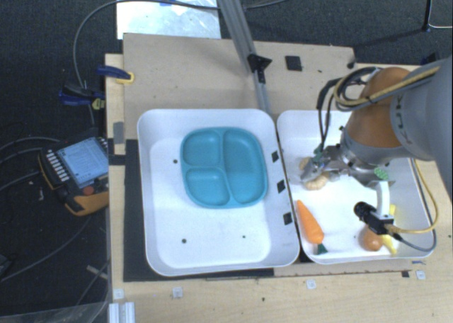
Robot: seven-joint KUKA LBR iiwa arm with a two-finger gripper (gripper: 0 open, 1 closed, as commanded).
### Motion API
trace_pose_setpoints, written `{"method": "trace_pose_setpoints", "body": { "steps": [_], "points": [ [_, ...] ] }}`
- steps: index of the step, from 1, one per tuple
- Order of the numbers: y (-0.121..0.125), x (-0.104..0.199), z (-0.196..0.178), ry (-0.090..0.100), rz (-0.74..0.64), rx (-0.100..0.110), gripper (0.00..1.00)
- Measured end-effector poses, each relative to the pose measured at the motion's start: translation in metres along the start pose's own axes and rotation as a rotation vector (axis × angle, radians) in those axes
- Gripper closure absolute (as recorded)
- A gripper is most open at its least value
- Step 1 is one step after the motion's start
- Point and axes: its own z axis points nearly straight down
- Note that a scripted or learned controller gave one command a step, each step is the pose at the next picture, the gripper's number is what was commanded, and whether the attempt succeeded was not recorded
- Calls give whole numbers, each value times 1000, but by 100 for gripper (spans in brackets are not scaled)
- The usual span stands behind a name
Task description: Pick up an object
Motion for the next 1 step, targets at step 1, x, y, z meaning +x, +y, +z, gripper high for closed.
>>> {"method": "trace_pose_setpoints", "body": {
  "steps": [1],
  "points": [
    [7,1,-45,0,-5,4,100]
  ]
}}
